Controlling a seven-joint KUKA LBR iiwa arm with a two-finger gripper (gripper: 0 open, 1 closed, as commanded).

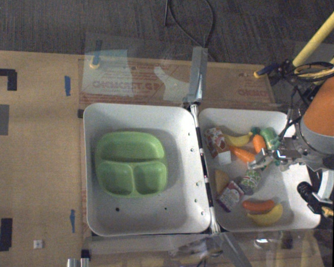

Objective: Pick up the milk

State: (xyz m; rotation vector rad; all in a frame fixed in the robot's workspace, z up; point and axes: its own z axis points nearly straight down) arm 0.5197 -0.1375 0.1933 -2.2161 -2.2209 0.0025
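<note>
The milk (217, 143) is a small white carton with a reddish label. It lies at the left end of the right bin (296, 189), near the divider. My gripper (265, 159) hangs over the middle of that bin, to the right of the milk and well apart from it. It is open and nothing is between its fingers. An orange carrot (243, 155) lies between the gripper and the milk.
Around the milk lie a banana (238, 140), a cheese wedge (221, 180), a small bottle (252, 181), a purple carton (230, 196), a red sausage (258, 205) and a second banana (269, 215). The left bin (98, 210) holds a green divided plate (132, 163).
</note>
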